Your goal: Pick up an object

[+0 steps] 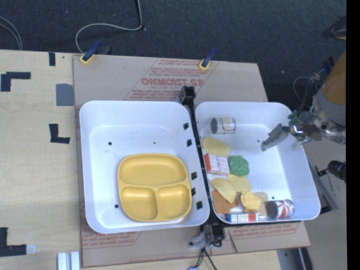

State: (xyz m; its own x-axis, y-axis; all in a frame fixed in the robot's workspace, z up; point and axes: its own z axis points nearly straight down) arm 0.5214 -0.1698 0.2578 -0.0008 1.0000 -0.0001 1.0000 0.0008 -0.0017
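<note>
Objects sit loose in the right bin, none held: small can on its side near the bin's far wall, yellow piece just below it, red-and-white packet touching a green lump, more yellow pieces toward the near wall, an orange flat item under them, a second can lying in the near right corner beside a striped packet. Gripper reaches in from the right over the right bin's far-right area, above bare white floor, well apart from the cluster and nearest the small can. Jaws: cannot tell how wide, one grey finger visible and angled down-left, nothing seen between them. Left bin holds a yellow divided tray, three compartments, lying flat toward the near side. Both bins rest side by side on a cardboard sheet on the table, black clips along the seam between them.
</note>
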